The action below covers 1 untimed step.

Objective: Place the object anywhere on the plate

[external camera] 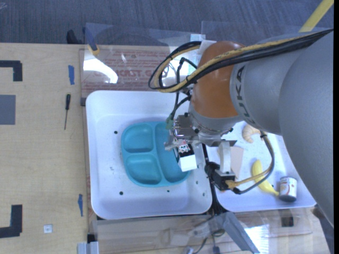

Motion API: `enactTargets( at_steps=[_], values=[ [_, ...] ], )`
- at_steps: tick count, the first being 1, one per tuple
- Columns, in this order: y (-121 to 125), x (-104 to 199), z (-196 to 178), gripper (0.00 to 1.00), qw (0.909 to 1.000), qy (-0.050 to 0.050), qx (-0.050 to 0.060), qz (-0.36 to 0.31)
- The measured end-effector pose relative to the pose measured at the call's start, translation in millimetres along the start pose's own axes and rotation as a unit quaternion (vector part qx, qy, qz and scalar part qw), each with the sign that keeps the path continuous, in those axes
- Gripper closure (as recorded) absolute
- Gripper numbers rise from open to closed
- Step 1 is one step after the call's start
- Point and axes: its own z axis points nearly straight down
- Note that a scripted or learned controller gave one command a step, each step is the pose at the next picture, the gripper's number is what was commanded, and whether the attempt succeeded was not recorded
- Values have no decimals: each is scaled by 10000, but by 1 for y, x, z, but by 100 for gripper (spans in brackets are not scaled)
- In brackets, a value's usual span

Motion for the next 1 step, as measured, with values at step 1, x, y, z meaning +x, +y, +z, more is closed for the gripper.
enactTargets(
  at_steps=[1],
  values=[
    [1, -6, 0, 0, 10000, -18, -1, 47]
  ],
)
